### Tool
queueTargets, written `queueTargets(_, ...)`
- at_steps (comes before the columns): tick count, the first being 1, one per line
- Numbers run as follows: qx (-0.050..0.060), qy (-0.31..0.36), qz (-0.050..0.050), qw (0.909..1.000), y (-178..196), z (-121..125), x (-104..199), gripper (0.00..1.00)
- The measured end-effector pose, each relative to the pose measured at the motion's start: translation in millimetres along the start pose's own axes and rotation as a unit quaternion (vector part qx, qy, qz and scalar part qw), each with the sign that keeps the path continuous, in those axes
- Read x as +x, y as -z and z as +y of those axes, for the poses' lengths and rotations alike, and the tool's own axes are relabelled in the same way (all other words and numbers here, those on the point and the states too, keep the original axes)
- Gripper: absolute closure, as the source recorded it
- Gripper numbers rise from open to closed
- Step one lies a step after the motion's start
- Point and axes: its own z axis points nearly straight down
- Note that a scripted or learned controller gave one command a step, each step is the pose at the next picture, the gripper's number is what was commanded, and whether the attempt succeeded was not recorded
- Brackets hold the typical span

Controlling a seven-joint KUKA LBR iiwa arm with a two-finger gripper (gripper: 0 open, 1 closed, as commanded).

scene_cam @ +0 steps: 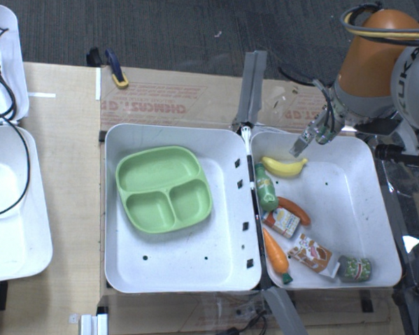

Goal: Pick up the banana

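The yellow banana (284, 166) lies in the right bin (348, 198) near its far left corner, curved side down. My gripper (301, 146) hangs just above and to the right of the banana's right end, slanting down from the grey and orange arm at the upper right. Nothing shows between its fingers, and I cannot make out their spread.
Left bin (123, 215) holds a green three-compartment plate (163, 188). In the right bin lie a green bottle (266, 188), a red sausage (295, 210), a small carton (283, 222), a carrot (276, 253), a snack packet (310, 254) and a green can (355, 269).
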Motion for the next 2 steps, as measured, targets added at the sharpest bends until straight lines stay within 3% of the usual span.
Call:
queueTargets(1, 0.0, 0.0, 0.0, 1.0, 0, 0, 0, 0.0)
queueTargets(2, 0.001, -0.088, 0.001, 0.9962, -61, -23, -3, 0.0)
